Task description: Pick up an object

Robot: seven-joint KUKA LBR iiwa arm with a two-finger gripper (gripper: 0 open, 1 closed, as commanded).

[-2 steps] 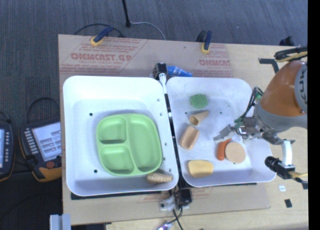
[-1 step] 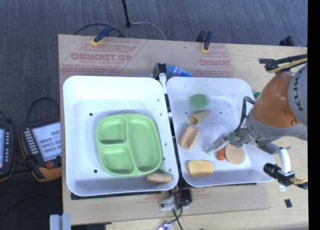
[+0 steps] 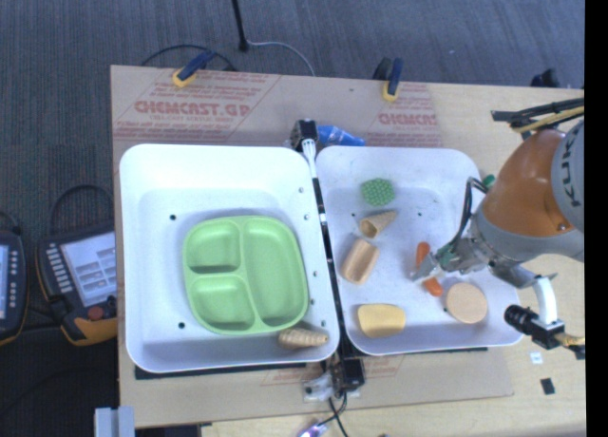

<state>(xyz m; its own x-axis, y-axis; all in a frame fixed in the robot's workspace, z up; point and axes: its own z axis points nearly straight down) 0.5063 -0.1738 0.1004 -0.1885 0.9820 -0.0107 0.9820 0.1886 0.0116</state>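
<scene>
The arm (image 3: 537, 202) reaches in from the right over the right bin (image 3: 456, 161), its orange band above the wrist. Its hand (image 3: 446, 262) sits low in the right part of that bin, among small items; whether it is parted or closed cannot be told, and nothing is seen clamped in it. Just left of the hand lies a small orange carrot-like piece (image 3: 423, 254), and another orange bit (image 3: 433, 286) lies just near of it. A round tan disc (image 3: 466, 302) rests at the bin's near right. Further left are a tan cylinder (image 3: 359, 260), a cone (image 3: 375, 224), a green ridged round piece (image 3: 377, 191) and, nearest, a yellow block (image 3: 381, 319). The left bin (image 3: 152, 174) carries a green divided plate (image 3: 245, 272), with a ridged tan item (image 3: 304, 337) by its near right edge. Both bins sit on the wooden surface (image 3: 456, 107).
</scene>
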